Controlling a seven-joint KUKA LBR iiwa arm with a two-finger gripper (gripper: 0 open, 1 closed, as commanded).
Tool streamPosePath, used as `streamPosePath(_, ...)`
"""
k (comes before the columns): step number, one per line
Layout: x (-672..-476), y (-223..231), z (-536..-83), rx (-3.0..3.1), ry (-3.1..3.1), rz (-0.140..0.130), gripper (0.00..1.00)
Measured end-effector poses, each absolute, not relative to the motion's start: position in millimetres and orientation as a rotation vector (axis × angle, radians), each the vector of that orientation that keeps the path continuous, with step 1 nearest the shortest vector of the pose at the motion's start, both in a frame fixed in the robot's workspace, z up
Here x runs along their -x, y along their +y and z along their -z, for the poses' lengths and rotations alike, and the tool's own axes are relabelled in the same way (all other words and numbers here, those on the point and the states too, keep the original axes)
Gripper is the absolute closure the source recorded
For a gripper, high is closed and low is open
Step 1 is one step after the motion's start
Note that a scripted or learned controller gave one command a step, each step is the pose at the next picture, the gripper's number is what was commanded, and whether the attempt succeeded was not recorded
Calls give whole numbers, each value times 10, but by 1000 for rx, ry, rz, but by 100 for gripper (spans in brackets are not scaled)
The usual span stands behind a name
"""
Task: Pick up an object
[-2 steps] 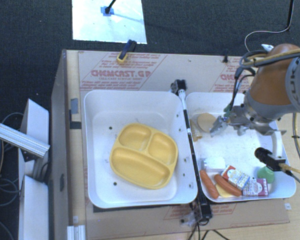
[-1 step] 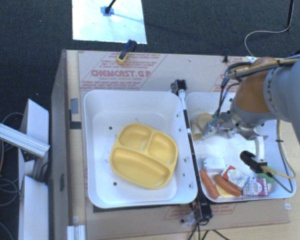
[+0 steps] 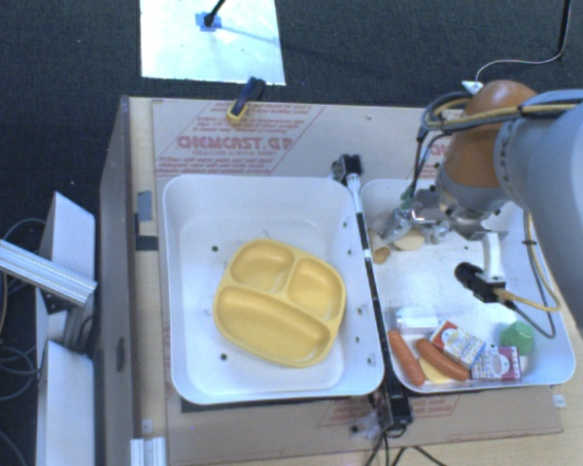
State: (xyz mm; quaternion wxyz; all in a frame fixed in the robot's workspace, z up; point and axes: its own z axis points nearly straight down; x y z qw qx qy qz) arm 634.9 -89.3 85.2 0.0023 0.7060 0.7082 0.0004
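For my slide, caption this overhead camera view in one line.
Arm's hand low in the right bin near toy food; yellow divided tray in the left bin.

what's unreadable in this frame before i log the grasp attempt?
- Pincer, camera view: small and partly under the wrist, so its state and whether it touches the tan piece cannot be told.
- Small item by the right bin's wall: too small to identify.
- Carton beside the two orange sausages: print too small to read.
- Green object: shape unclear at this size.
- Arm: cut off by the right edge.
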Motion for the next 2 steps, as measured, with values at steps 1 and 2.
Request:
streamPosePath(1,-6694,-994,-854,-2213,2225,-3,0)
streamPosePath(2,-6704,-994,-967,-2208,2226,-5,100)
